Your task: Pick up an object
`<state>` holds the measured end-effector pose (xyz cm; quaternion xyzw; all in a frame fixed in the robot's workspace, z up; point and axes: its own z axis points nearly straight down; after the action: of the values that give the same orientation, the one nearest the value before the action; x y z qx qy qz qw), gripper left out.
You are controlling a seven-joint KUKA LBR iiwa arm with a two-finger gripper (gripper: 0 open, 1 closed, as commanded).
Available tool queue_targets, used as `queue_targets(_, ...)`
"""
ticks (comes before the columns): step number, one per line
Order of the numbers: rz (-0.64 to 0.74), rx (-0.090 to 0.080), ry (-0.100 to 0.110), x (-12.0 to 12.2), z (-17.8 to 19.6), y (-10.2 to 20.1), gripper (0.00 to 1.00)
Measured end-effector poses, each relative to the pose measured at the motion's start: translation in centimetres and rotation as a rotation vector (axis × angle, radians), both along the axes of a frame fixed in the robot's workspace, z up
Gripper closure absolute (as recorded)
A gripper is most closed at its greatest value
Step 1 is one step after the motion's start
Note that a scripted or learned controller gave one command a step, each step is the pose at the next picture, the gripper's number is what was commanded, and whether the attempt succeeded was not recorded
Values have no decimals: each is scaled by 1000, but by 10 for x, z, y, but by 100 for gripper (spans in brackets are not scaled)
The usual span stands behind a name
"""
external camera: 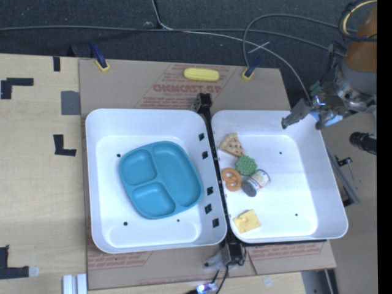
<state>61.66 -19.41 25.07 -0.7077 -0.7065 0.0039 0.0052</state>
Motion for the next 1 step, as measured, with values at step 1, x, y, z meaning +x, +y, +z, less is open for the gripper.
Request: queue_targets(1,3,-3,-12,2,7,0,0)
